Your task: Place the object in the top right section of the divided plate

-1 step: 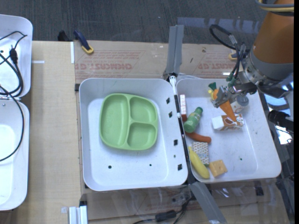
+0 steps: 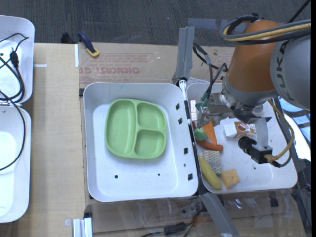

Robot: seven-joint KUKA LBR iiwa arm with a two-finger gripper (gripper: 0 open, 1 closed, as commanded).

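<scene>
Two white bins (image 2: pixel 94 132) on my wooden bench (image 2: pixel 54 132); grey carpet (image 2: pixel 123 9) behind; green divided plate (image 2: pixel 137 129) left; gripper (image 2: pixel 210 113) state indiscernible.

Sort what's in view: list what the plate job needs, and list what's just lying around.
Job:
green divided plastic plate in the left white bin
gripper
orange toy carrot beneath it, the likely object

Lying about:
yellow toy banana
tan square cracker
blue-and-yellow clamp
</scene>
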